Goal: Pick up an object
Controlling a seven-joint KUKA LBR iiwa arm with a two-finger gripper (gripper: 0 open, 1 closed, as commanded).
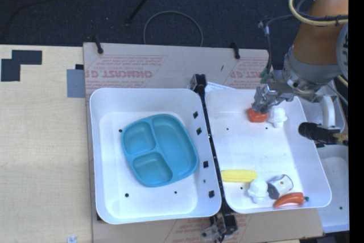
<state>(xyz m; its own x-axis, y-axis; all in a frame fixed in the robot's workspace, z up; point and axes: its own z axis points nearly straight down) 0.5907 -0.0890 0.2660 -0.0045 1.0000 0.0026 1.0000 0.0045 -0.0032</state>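
My gripper (263,104) reaches down into the far part of the right bin (267,151), right over a small red-orange object (257,116). A small white object (278,116) lies just to the right of that one. The fingertips touch or nearly touch the red-orange object. Near the front of the same bin lie a yellow corn cob (239,176), a small white figure (257,190), a grey-and-white round piece (280,184) and an orange curved piece (289,200).
The left bin (108,139) holds a blue divided plate (159,149). A black divider (206,139) with clips runs between the two bins. Brown cardboard (153,68) lies under both bins at the back.
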